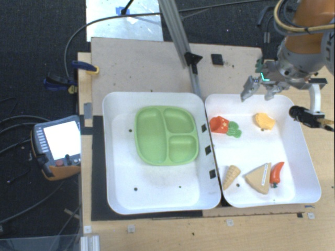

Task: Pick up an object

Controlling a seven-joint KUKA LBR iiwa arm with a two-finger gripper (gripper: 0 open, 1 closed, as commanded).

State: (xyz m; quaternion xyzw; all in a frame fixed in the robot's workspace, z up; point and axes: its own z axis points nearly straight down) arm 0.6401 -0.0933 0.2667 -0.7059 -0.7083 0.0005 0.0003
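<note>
Open and holding nothing, the gripper (260,89) hung above the right bin (303,156). Below it lay a small, lumpy yellow toy (264,121).

Arm (306,20) — cut off, top-right edge

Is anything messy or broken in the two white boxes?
Nothing looks spilled or broken. The green plate lies flat in the left bin. The toy foods, like the strawberry and ice cream cone, lie scattered in the right bin.

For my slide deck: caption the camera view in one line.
Gripper open above the right bin of toy foods, nothing held; green divided plate in the left bin.
</note>
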